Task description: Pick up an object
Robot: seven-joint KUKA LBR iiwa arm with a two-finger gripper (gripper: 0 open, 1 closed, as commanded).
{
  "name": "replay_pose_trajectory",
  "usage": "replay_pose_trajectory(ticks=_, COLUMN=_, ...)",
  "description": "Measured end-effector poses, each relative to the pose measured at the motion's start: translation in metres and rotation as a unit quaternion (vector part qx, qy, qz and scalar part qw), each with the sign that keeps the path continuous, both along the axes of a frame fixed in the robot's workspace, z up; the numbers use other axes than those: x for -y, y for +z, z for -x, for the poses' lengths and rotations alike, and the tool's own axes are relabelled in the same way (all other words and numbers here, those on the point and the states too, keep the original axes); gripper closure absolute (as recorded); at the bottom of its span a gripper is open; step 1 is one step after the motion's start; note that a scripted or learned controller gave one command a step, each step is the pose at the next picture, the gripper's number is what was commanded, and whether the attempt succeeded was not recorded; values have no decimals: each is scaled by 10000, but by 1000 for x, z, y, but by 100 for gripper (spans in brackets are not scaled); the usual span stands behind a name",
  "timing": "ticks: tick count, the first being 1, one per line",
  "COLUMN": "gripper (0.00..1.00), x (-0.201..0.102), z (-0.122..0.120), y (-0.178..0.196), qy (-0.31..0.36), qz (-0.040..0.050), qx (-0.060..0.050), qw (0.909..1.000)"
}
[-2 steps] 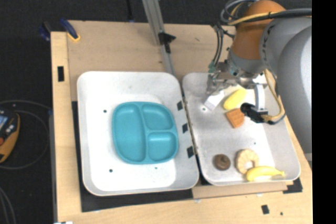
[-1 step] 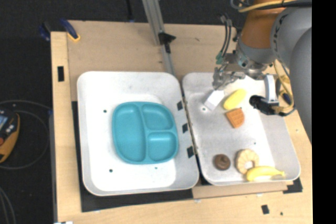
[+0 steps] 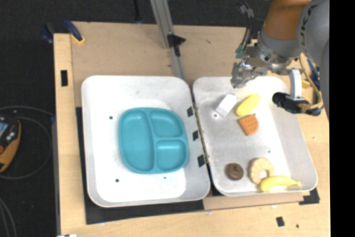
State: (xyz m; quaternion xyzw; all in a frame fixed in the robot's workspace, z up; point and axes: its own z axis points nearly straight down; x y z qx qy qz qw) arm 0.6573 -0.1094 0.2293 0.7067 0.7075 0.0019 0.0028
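Yellow lemon (image 3: 248, 104) sits in the right bin (image 3: 288, 141), touching an orange wedge (image 3: 249, 124) and just beside a white block (image 3: 225, 105). Gripper (image 3: 242, 76) hovers over the bin's far edge, nothing visibly between its fingers; apart or together, cannot tell.

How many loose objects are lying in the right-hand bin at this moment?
6. White block and yellow piece near the far edge, orange piece just below them; brown round item, tan ring and banana along the near edge. None looks hidden.
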Motion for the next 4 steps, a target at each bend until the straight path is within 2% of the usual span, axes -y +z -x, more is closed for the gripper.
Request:
replay_pose_trajectory(ticks=1, gripper=100, x=1, z=-1, y=38, qy=6, qz=-1, qx=-7, qw=10000)
replay_pose_trajectory(ticks=3, gripper=100, x=-104, z=14, y=45, qy=26, qz=-9, qx=-30, qw=10000)
replay_pose_trajectory(ticks=4, gripper=100, x=-155, z=31, y=41, qy=30, qz=-12, qx=-34, qw=10000)
